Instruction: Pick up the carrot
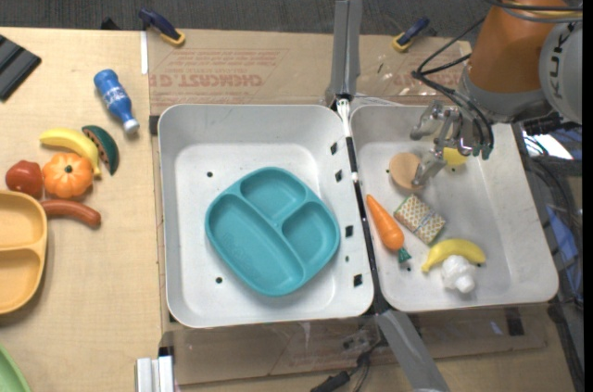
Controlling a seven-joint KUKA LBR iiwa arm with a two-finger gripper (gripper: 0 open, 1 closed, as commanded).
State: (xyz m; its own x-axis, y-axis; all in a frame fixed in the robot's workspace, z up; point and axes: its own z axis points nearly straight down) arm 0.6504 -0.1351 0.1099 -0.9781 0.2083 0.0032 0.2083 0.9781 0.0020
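Camera view: the grey two-finger gripper (434, 160) hangs over the back of the right-hand shallow white bin (519, 288), beside a tan rounded bread-like piece (404, 170) and next to a small yellow item (453, 157) I can't identify. Can't tell whether the claw is wide or narrow; too small and cluttered at the tip, and nothing is visibly between it. The target, one orange tapered toy carrot with a green stub (385, 223), lies flat near that bin's left wall, tip pointing up-left, well apart from the gripper and just beside a speckled tan rectangular block (420, 218). Risks, as I judge them: the carrot sits close to the wall and the divider, so a descent could clip the rim; the tapered, smooth body may squirt out if gripped near the thin end; the block next to it could get caught or nudge the carrot; and the gripper is nearer the bread piece, so a wrong pick is plausible. Count in the right bin: 1 carrot, 1 block, 1 bread piece, 1 yellow toy banana (453, 253), 1 white lumpy object (458, 274), 1 yellow item. The left-hand white bin (185, 288) holds 1 teal three-compartment plastic plate (271, 231). Bench at left: 1 blue bottle (116, 100), more toy food.
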